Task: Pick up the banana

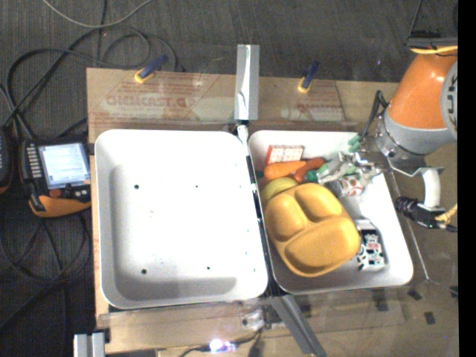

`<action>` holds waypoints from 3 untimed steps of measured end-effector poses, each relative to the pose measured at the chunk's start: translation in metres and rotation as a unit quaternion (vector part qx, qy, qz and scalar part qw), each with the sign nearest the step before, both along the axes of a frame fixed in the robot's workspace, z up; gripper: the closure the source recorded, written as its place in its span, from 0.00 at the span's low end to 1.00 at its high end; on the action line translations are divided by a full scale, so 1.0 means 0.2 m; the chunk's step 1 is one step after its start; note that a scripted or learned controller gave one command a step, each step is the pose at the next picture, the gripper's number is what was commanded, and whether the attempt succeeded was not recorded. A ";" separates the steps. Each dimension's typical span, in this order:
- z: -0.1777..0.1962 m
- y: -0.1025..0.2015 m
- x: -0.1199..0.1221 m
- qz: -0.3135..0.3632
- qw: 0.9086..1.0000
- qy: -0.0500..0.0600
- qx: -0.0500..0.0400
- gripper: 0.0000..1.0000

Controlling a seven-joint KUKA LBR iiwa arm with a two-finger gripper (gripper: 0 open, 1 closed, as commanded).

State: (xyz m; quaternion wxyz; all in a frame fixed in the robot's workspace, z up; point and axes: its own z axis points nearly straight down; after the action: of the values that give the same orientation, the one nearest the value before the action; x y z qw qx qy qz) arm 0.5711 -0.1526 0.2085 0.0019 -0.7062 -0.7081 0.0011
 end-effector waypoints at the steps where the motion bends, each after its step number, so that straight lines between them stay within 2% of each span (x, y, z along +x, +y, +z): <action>1: -0.46 -0.01 -0.16 0.062 0.998 -0.007 -0.004 0.00; 2: -0.58 -0.13 -0.17 0.068 0.998 -0.010 -0.003 0.00; 3: -0.53 -0.16 -0.17 0.064 0.998 -0.013 -0.007 1.00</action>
State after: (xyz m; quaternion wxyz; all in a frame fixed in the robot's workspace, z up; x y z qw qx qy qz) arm 0.5376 -0.1848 0.1027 -0.0127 -0.6591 -0.7519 -0.0032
